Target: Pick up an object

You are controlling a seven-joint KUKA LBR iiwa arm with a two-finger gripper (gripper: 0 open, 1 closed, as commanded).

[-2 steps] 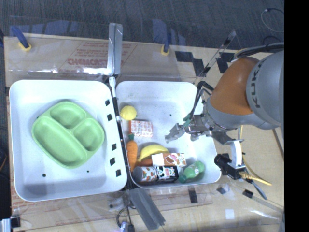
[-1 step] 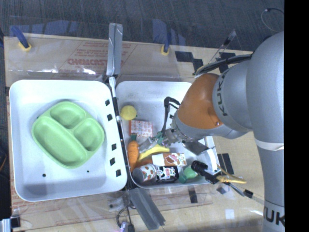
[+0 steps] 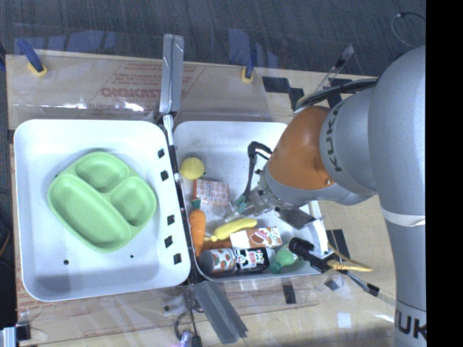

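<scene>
- Camera view, from above at a slant: two white bins side by side, the carrot (image 3: 197, 228) in the right bin (image 3: 224, 132) taken as landmark.
- Left of the carrot, across the divider: left bin (image 3: 29, 215) with a green divided plate (image 3: 102, 199).
- Above the carrot: a yellow ball (image 3: 192, 168); up and right of it, a small printed packet (image 3: 210, 191).
- Just right of the carrot: a banana (image 3: 233, 228), and past that a printed box (image 3: 260, 237).
- Below the carrot, near the bin's front wall: a dark bottle (image 3: 233, 260) lying on its side, a green piece (image 3: 282, 261) at its right end.
- Right of the carrot, low over the bin just above the banana: the gripper (image 3: 248, 202), under the grey arm (image 3: 376, 143) with its orange band.
- Claw released or clenched: cannot tell, tips too small and shadowed.
</scene>
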